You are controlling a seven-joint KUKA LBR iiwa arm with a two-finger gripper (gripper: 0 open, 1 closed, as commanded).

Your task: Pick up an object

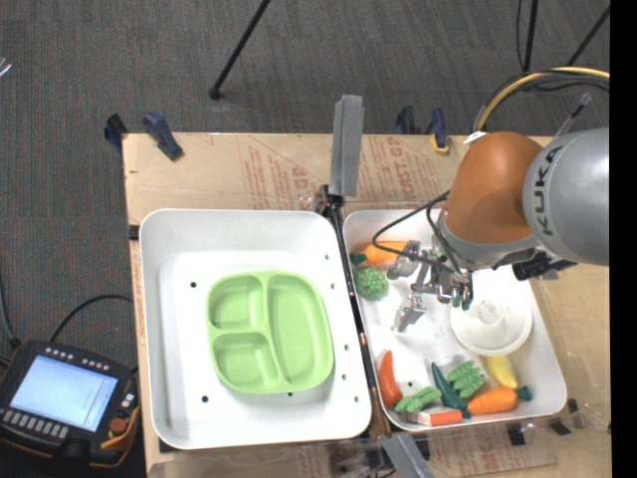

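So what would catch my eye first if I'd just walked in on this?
Probably the big grey and orange arm reaching in from the right, its gripper above the right bin of toy food. Next, the bright green divided plate alone in the left bin.

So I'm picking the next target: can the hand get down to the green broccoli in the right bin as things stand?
Probably yes. The hand hangs just right of the broccoli, nothing lies on top of it, though the carrot and the bin wall crowd it.
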